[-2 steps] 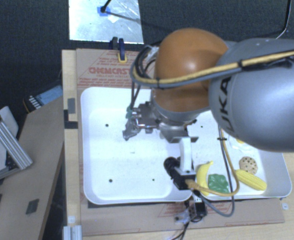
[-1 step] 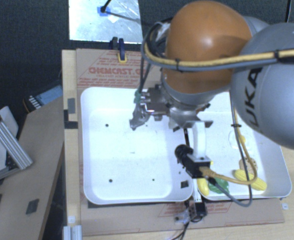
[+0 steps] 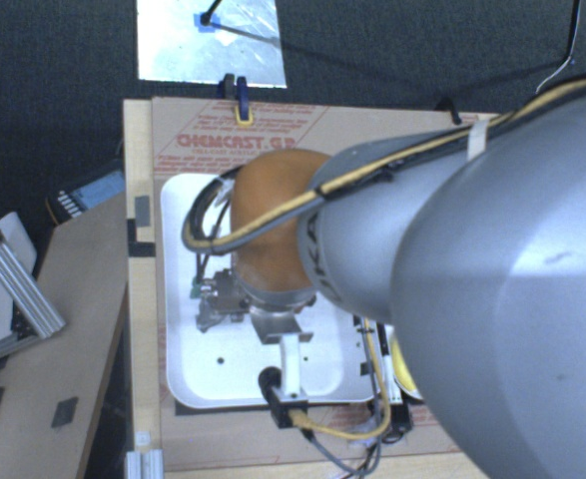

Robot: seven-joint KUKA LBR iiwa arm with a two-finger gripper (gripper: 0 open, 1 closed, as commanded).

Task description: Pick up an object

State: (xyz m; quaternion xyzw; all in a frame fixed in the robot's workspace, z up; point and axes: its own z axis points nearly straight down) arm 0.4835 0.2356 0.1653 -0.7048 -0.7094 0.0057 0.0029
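While arm (image 3: 452, 267) is leaning over left bin (image 3: 178, 267), wrist is blocking view below: cannot tell claw state, cannot tell where any object is lying. Yellow item (image 3: 404, 367) is peeking beside arm, right side. Judgement: descending slowly, centring before closing, is looking wise.

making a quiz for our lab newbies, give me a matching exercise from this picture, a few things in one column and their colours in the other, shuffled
Things:
1. band above the arm's wrist
2. bin under the arm
3. clamp at the far edge of the board
4. cable running along the arm

Colours:
A. white
B. yellow and black
C. orange
D. blue and yellow

Right pairs: 1-C, 2-A, 3-D, 4-B
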